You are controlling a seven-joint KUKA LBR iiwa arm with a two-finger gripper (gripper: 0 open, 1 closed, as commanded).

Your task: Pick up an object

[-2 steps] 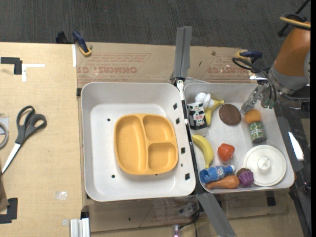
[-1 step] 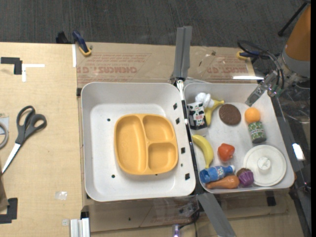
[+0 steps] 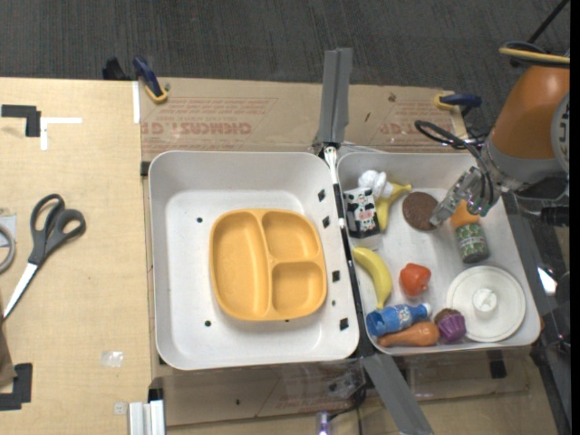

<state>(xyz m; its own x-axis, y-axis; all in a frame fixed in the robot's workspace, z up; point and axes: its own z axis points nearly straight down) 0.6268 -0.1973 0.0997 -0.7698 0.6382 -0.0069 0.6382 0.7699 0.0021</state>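
The gripper (image 3: 464,199) hangs low at the far right of the right bin (image 3: 435,157), and whether it is released or clenched cannot be told. An orange piece (image 3: 465,214) shows just under it, touching or nearly so, above a green bottle (image 3: 471,242); no grasp is plain. Left of the gripper lies a brown disc (image 3: 420,211). Further left, by the bin's left wall, stand a cow-print carton (image 3: 362,213) and a white toy (image 3: 373,185), with a banana (image 3: 393,202) between them and the disc. Nearer the camera lie a second banana (image 3: 376,273), a red tomato (image 3: 415,278), a white lid (image 3: 487,303), a blue bottle (image 3: 397,317), a carrot (image 3: 410,335) and a purple piece (image 3: 450,324). The left bin (image 3: 172,243) holds a yellow tray (image 3: 268,264). Scissors (image 3: 43,238) lie on the bench (image 3: 72,333), well left.
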